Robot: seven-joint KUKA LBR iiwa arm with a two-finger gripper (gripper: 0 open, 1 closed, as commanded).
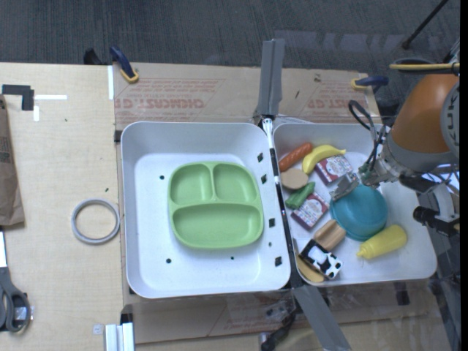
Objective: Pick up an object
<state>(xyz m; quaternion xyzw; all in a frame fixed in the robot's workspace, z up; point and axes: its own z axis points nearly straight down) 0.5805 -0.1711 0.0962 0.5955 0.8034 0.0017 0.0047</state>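
Observation:
The right bin (pixel 409 269) holds several items: a blue bowl (pixel 362 214), a yellow banana (pixel 322 156), an orange carrot (pixel 295 154), two red-and-white packets (pixel 335 168) (pixel 311 210), a green piece (pixel 300 196), a brown disc (pixel 295 179), a yellow bottle (pixel 382 241), a tan block (pixel 329 234) and a black-and-white toy (pixel 322 262). My gripper (pixel 346 187) hangs low over the bowl's upper left rim, next to the upper packet. The arm's orange band (pixel 431 112) sits above it to the right. Nothing shows as lifted.
The left bin (pixel 139 196) holds a green divided plate (pixel 216 205). On the bench to the left lie a tape ring (pixel 95 220), scissors (pixel 11 309) and a brown bag (pixel 9 174). Blue clamps (pixel 124 63) (pixel 369 82) grip the cardboard behind the bins.

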